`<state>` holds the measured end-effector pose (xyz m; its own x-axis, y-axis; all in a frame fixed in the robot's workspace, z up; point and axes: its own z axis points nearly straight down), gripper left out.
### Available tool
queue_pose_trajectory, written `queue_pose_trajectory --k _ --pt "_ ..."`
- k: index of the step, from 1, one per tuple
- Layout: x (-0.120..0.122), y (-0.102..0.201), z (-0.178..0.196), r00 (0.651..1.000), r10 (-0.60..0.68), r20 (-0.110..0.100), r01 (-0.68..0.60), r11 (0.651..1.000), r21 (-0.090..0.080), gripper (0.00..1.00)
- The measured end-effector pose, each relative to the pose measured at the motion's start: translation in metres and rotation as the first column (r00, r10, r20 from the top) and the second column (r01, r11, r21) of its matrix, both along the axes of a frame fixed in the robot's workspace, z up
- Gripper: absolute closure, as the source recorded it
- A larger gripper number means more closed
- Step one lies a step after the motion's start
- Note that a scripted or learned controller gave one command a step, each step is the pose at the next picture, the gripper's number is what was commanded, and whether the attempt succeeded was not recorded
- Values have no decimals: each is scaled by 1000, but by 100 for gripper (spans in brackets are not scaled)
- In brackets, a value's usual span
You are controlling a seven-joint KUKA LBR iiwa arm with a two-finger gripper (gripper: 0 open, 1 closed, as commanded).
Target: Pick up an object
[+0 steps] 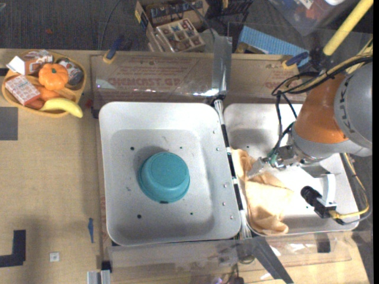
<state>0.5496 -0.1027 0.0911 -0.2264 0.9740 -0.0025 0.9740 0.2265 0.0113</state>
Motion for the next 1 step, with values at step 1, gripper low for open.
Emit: queue_pose_trajectory --k 1 --pt "2 0 10 1000 -1 4 1 1000 2 100"
